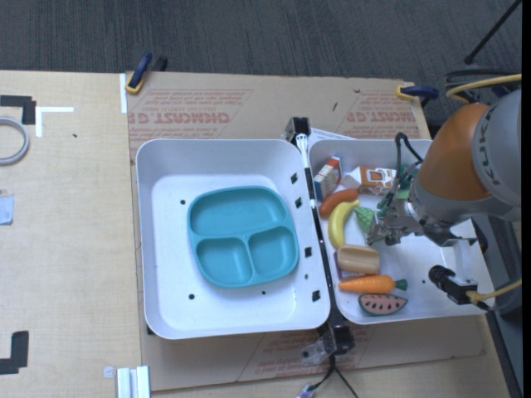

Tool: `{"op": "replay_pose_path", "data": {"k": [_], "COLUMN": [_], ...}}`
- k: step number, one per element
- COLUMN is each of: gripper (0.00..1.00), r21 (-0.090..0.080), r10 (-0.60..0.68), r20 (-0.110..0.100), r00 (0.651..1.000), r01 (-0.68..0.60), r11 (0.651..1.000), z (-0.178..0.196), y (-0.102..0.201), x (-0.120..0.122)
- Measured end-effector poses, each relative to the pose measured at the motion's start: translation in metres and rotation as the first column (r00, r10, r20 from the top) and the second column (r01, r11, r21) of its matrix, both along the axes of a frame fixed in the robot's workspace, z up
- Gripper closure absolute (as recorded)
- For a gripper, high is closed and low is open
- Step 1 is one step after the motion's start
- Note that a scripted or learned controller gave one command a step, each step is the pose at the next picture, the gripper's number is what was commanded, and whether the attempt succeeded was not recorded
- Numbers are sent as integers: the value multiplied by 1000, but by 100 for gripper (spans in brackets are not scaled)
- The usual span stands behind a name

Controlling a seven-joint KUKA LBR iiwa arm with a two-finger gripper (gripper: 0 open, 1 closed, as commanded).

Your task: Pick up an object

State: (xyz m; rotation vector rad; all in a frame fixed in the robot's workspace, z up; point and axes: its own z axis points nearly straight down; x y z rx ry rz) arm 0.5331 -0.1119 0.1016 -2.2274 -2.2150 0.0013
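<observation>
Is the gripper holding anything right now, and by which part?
Cannot be told: the gripper is low in the right bin beside the banana, its tips hidden.

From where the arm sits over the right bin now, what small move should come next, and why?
Probably a short drop straight down. The pincer hovers over the toy food in the right bin, beside the green piece and just above the bread roll. Nothing shows between its tips, so lowering onto the closest item seems the sensible next step.
</observation>
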Motion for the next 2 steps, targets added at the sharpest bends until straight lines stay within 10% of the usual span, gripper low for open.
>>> {"op": "replay_pose_path", "data": {"k": [1, 2], "gripper": [100, 100], "r21": [-1, -1], "r10": [8, 9], "r20": [1, 2], "r00": [1000, 1000], "r01": [-8, -9], "r11": [1000, 1000], "z": [90, 231], "y": [38, 65], "x": [66, -9]}}
